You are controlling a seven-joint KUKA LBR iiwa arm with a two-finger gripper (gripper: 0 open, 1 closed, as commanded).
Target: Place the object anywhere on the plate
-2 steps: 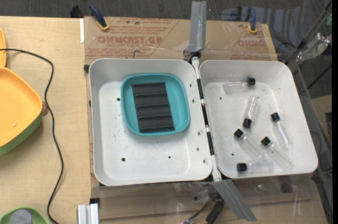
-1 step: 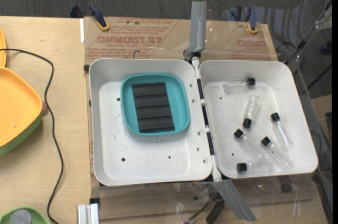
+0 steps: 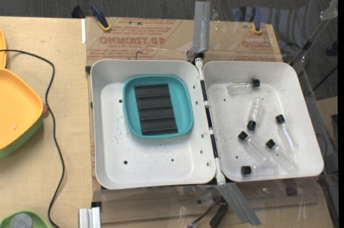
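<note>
Clear black-capped vials point(image 3: 257, 114) scattered in right bin point(image 3: 301, 82); teal plate point(image 3: 185, 106) in left bin point(image 3: 107, 157), well apart leftward. Jaws' state: cannot tell.

Two white bins side by side, split by a raised divider rim point(image 3: 207, 114) running near to far. In the left bin point(image 3: 107, 162), a teal plate point(image 3: 158, 106) sitting far of centre, dark ribbed block point(image 3: 155, 108) covering its middle; bare floor open along the near side and the left wall. In the right bin point(image 3: 301, 114), clear tubes with black caps point(image 3: 252, 116) scattered across centre and near right, several close together; open floor at the near-left and far-right corners. Grey post point(image 3: 201, 30) standing at the far end of the divider. Black cable point(image 3: 54, 130) trailing left of the bins.
</note>
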